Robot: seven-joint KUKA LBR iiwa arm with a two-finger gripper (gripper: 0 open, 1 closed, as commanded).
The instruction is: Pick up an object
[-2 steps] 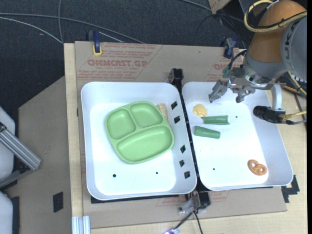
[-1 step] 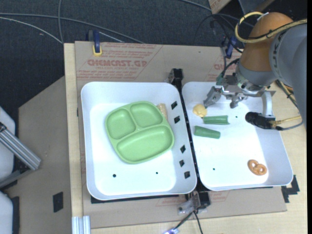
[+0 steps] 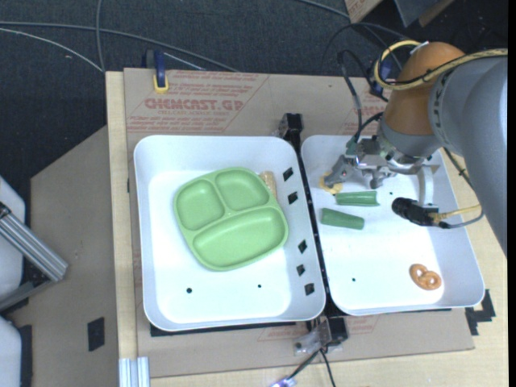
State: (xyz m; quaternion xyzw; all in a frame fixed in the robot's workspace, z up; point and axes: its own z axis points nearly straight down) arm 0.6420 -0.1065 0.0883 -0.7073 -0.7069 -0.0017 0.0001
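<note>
In the right bin (image 3: 451, 297) lie two short green sticks: one (image 3: 356, 198) just under the gripper, the other (image 3: 343, 218) slightly lower and to the left. An orange pretzel-like ring (image 3: 424, 276) rests near that bin's front right corner. My gripper (image 3: 348, 174) hangs low over the bin's back left part, right above the upper green stick and close to the bin's left wall. I see nothing held in it.
The left bin (image 3: 161, 289) holds a green divided plate (image 3: 232, 218) with a small tan piece (image 3: 268, 182) at its back right edge. A divider with black clips (image 3: 305, 240) separates the bins. The arm (image 3: 476, 111) covers the right bin's back right.
</note>
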